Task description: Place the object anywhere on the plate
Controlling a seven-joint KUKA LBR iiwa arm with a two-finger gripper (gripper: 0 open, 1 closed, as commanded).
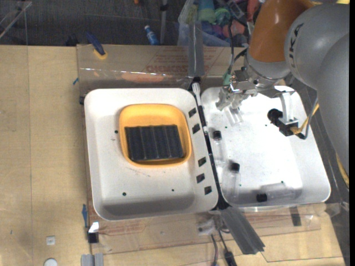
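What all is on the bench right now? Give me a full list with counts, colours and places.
Bins: two, white, side by side; left bin, right bin.
Plate: one, yellow-orange, in the middle of the left bin.
Ridged slab: one, dark grey, lying on the plate.
Small dark bits: a few, black, on the right bin's floor, one near its middle; too small to identify.
Clear piece: one, see-through, near the right bin's front edge; hard to make out.
Box of toys: one, clear with mixed colours, behind the bins.
Arm: one, grey with orange band, reaching in from the right.
Gripper: one, metallic, over the right bin's back-left corner.
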